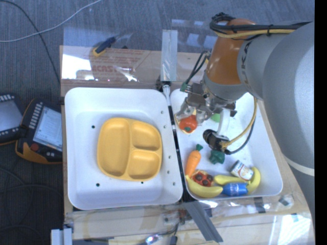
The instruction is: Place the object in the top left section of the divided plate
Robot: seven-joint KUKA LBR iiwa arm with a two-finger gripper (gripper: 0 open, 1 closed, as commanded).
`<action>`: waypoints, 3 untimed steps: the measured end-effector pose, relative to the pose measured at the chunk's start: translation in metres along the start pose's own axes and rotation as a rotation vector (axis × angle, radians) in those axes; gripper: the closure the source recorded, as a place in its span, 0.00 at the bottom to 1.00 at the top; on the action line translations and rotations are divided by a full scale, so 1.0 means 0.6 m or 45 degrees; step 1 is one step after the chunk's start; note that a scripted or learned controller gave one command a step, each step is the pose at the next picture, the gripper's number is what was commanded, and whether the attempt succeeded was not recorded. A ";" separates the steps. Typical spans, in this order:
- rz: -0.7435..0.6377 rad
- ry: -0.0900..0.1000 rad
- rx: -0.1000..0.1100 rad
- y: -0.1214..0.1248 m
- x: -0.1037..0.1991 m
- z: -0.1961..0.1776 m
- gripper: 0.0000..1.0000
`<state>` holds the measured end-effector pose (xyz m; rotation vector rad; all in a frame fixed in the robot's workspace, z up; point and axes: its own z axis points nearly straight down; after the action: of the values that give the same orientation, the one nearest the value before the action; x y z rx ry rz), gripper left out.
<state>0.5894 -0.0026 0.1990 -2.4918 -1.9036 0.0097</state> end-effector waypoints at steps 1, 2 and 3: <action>0.101 0.001 0.002 -0.026 0.063 0.031 1.00; 0.081 -0.004 -0.001 0.014 0.153 0.031 1.00; 0.198 -0.003 -0.001 0.006 0.108 -0.006 1.00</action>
<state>0.6100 0.0592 0.2025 -2.6344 -1.7058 0.0131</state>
